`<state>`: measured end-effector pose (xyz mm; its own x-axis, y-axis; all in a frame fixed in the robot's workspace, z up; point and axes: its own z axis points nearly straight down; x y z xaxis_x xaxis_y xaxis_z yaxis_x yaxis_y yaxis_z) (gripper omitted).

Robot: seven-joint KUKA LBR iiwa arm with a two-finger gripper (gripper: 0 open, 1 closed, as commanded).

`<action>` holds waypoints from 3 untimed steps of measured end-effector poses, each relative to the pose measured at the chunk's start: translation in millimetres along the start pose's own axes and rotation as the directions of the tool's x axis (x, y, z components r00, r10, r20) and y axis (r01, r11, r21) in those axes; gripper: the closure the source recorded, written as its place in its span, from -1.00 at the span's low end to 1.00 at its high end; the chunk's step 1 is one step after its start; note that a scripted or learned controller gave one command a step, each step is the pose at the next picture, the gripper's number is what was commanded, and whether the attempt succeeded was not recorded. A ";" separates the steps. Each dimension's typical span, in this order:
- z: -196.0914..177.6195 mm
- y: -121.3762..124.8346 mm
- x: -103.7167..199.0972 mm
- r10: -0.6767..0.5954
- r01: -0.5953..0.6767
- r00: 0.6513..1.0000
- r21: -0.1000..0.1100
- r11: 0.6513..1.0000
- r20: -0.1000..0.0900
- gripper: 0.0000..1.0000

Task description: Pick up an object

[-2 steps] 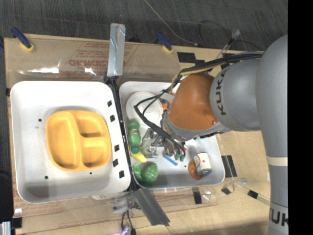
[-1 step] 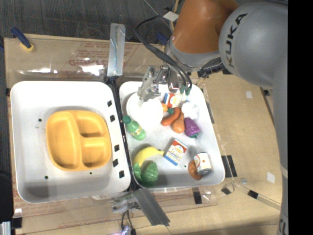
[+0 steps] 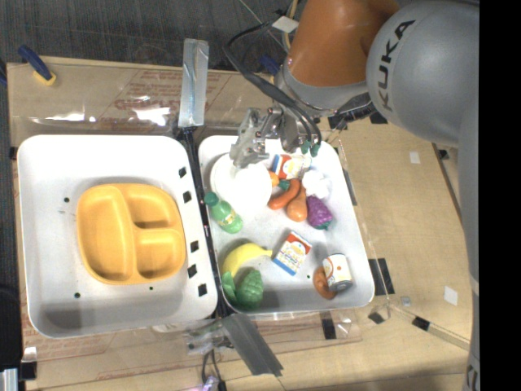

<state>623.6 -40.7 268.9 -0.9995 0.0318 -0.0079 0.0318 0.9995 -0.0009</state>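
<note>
Camera view looks down on our table [image 3: 423, 218], where two white bins sit side by side; we take the right bin [image 3: 358, 243] as our landmark. The left bin [image 3: 41, 218] touches its left wall and holds a yellow divided tray [image 3: 130, 233].

Our gripper [image 3: 254, 143] hangs over the far left corner of the right bin, just above a white plate [image 3: 240, 187] that lies in that corner. We cannot tell whether the gripper is open or closed, and we see nothing between its metal parts. The grey arm [image 3: 423, 55] with its orange band [image 3: 334, 35] reaches in past the far right corner of the right bin.

Inside the right bin, the things to pick are spread out. A small green bottle [image 3: 223, 213] lies against the left wall, just beside the plate. A yellow banana [image 3: 242, 257] rests near the near left corner, with a green lumpy vegetable [image 3: 247, 287] touching its near side. A small red and white box [image 3: 291, 253] lies near the middle of the bin. A small can [image 3: 334, 275] lies on its side by the near right corner. Close to the far wall we see a cluster: an orange carrot-like piece [image 3: 291, 195], purple grapes [image 3: 320, 211], a white lump [image 3: 317, 184] and a red and white carton [image 3: 286, 165], all crowded together and partly overlapping
</note>
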 end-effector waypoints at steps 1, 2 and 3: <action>-6.9 -27.1 -28.8 0.048 -0.048 0.999 0.001 0.999 -0.004 1.00; -74.5 -136.4 -3.3 -0.161 0.161 0.987 0.004 0.987 0.000 1.00; 18.1 -85.3 43.9 -0.101 0.101 0.995 -0.004 0.995 -0.012 1.00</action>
<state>577.1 -124.6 250.5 -0.9976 -0.0697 0.0046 -0.0697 0.9976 0.0021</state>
